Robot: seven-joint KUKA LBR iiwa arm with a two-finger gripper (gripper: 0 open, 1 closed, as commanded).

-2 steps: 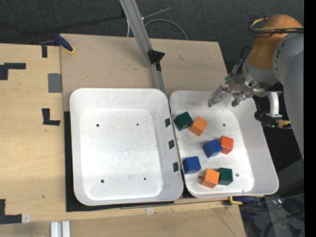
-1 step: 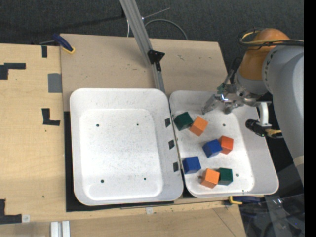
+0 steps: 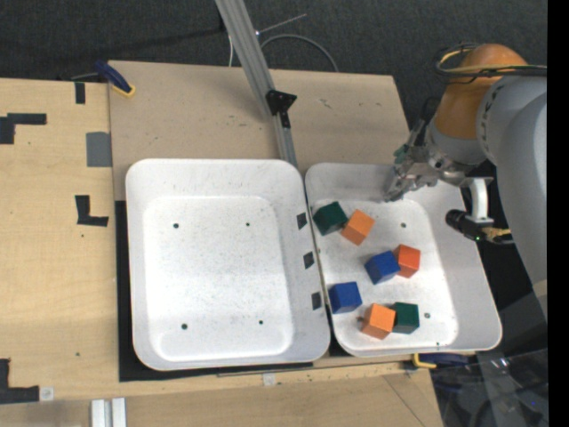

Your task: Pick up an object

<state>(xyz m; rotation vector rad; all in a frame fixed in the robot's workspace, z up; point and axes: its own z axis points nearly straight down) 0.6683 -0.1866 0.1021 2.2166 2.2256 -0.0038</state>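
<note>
Two bins sit side by side on the bench. The right bin holds seven blocks in pairs and one single. Far pair: block touching block. Middle pair: block touching block. Near: single block at left; block touching block. The gripper sits above the bin's far edge. The left bin lies beside it.

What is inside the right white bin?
The right bin holds seven blocks: two green, three orange and two blue. The gripper hides a bit of the floor.
</note>
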